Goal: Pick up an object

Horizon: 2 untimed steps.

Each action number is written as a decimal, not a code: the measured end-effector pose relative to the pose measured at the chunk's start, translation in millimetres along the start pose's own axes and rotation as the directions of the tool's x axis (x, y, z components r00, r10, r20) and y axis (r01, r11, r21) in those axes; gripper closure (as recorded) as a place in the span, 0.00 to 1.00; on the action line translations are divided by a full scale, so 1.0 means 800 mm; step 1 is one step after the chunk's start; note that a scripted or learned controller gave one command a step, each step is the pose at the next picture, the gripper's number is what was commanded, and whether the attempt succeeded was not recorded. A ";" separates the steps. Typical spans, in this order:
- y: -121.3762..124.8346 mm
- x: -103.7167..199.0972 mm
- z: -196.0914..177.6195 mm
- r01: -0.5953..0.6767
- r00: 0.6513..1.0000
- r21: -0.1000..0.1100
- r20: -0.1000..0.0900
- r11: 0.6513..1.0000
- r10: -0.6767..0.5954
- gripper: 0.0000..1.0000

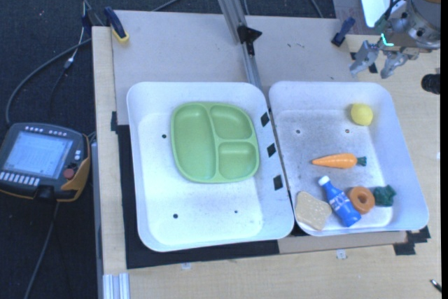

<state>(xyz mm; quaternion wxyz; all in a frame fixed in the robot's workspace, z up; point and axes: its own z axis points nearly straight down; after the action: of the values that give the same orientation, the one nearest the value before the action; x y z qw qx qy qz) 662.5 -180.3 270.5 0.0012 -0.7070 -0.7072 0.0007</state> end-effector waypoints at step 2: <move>-0.005 0.001 0.076 0.000 1.000 0.004 -0.001 1.000 0.000 0.00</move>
<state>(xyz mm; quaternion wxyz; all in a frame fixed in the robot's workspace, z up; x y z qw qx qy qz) 658.4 -179.1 209.6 0.0028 -0.7071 -0.7072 0.0017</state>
